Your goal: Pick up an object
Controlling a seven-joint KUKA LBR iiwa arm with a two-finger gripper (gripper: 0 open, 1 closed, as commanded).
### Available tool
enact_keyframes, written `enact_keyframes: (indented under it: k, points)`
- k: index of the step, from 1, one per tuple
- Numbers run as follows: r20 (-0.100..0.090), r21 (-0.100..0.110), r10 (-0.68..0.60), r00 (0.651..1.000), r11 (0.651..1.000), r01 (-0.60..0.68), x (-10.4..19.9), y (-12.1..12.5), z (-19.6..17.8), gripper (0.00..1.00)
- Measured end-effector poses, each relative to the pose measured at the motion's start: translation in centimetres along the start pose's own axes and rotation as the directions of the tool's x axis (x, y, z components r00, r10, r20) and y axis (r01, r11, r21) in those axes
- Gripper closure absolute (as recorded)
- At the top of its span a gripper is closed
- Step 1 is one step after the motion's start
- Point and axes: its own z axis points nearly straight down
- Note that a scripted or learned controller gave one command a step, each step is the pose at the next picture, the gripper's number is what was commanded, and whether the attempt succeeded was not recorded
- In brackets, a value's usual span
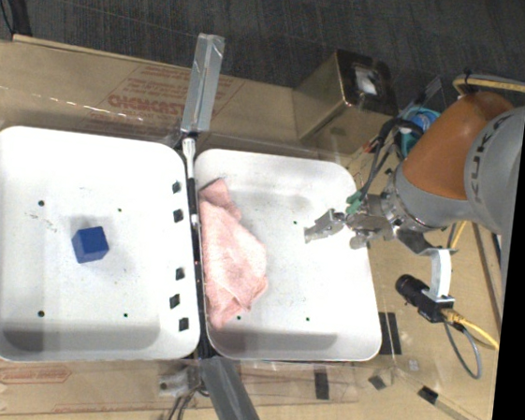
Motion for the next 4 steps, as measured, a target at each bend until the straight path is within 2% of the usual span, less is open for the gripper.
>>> enact_keyframes:
  k: [1,2,3,4]
  points:
    - [0.001,-0.004,-0.156,0.988,0.988,0.156,4.8,1.1,11.1,0.0]
    - [0.002,-0.002,-0.293,0.956,0.956,0.293,9.6,0.3,11.1,0.0]
    - [0.003,-0.003,-0.288,0.958,0.958,0.288,10.3,-4.2,11.2,0.0]
    - [0.003,-0.002,-0.292,0.956,0.956,0.293,10.3,-4.1,10.2,1.0]
